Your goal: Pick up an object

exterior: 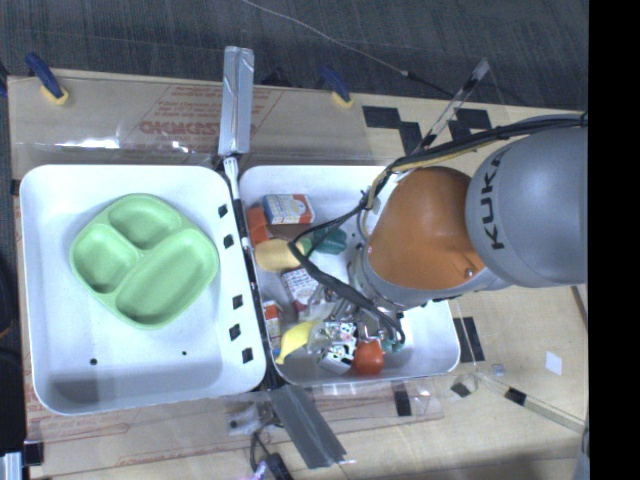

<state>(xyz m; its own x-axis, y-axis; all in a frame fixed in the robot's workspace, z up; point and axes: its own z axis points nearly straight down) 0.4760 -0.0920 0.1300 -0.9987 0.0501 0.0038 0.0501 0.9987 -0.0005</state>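
Observation:
The right bin (440,353) holds a jumble of small objects: an orange-and-white box (285,209) at the back, a tan rounded piece (275,256), a red-and-white packet (300,286), a yellow piece (295,340), a black-and-white patterned item (340,343) and a red ball-like object (368,359) near the front wall. The arm's orange band and grey wrist hang over the middle of this bin. My gripper (362,330) reaches down among the items at the front, just above the red object and the patterned item. Its tips are buried in the clutter.
The left bin (50,368) carries a green three-compartment plate (145,258). A divider with black clips runs between the bins (240,288). Cables (430,143) loop over the arm. Blue clamps (48,78) sit on the bench's back edge.

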